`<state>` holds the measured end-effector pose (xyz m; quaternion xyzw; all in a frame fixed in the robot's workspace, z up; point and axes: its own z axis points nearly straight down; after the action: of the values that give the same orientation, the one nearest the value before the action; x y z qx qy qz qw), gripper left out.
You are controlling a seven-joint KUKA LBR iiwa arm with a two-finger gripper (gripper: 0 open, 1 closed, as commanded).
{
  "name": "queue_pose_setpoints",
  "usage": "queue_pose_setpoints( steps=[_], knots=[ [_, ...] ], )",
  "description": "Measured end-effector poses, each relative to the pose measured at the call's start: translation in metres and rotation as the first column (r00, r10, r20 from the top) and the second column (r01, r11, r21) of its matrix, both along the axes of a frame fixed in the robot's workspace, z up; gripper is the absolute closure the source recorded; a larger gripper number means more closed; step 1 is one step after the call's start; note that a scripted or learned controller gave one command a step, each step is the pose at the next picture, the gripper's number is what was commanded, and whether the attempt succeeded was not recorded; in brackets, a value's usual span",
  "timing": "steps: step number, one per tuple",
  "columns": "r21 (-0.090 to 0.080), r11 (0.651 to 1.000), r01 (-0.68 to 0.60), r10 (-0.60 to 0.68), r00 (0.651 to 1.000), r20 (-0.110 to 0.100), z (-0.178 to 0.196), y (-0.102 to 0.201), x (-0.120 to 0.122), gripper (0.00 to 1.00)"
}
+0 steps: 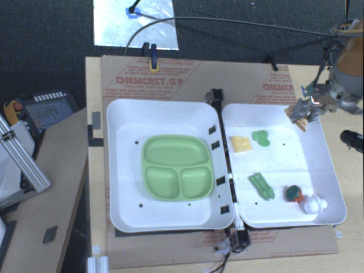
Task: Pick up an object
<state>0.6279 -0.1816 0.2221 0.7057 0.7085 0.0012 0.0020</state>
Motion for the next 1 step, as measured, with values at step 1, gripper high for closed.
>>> queue_pose_setpoints(
  steps=[1],
  knots=[
    [0.002, 1.000, -0.004, 0.004, 1.000, -0.003, -0.0010, 0.0415, -0.0100, 1.00]
  ],
)
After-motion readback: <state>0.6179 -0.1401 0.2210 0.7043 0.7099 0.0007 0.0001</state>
